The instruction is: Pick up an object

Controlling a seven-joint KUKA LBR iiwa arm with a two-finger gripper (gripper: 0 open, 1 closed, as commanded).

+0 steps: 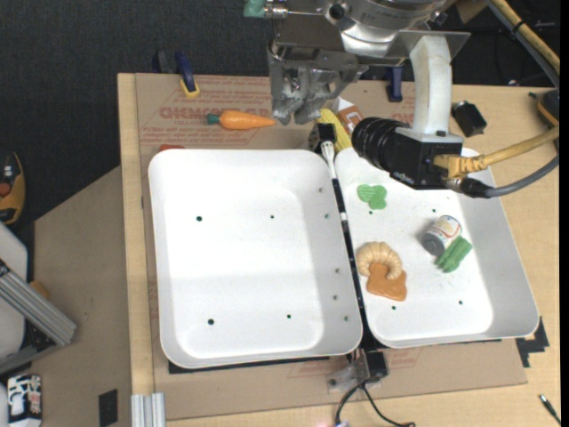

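The gripper (298, 105) hangs above the bench behind the two bins, just past the far edge of the left bin (178, 265) near its back right corner. Its metal fingers point down over the brown board, and nothing shows between them; how wide they stand I cannot tell from this slanted look.

A toy carrot (242, 121) lies on the board just left of the gripper, outside the left bin's far rim, its orange tip pointing toward the gripper and apart from it.

In the right bin (498, 314) are a small green piece (372, 196) near the far end, a small tin can (441, 234) lying on its side with a green leafy toy (456, 254) touching it, and a croissant (378, 257) resting against an orange wedge (389, 285), just beside the wall shared with the left bin.
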